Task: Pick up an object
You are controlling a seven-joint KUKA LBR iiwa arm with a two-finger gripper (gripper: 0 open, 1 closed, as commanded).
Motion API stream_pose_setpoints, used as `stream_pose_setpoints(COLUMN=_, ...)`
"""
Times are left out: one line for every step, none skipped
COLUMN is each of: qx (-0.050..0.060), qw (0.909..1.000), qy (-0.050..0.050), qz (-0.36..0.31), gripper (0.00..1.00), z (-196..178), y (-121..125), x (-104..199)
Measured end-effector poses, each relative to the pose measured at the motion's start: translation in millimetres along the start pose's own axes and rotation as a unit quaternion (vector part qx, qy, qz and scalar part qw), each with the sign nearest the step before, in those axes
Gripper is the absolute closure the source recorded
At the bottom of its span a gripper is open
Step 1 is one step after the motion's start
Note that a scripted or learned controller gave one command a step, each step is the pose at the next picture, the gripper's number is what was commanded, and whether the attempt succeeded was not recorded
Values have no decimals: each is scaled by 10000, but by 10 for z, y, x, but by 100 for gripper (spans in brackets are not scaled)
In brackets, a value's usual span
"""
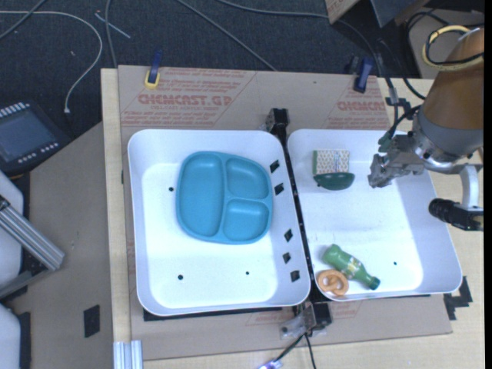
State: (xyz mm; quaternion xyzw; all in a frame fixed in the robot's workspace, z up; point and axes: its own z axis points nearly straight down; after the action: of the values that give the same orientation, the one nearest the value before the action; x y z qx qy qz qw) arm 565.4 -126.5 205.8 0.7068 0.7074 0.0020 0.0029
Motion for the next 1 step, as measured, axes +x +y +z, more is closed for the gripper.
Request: stream_pose_setpoints(qx=-6, qw=10000, qy=-1, qz=-1, gripper=100, z=-546, y=21, x=-2)
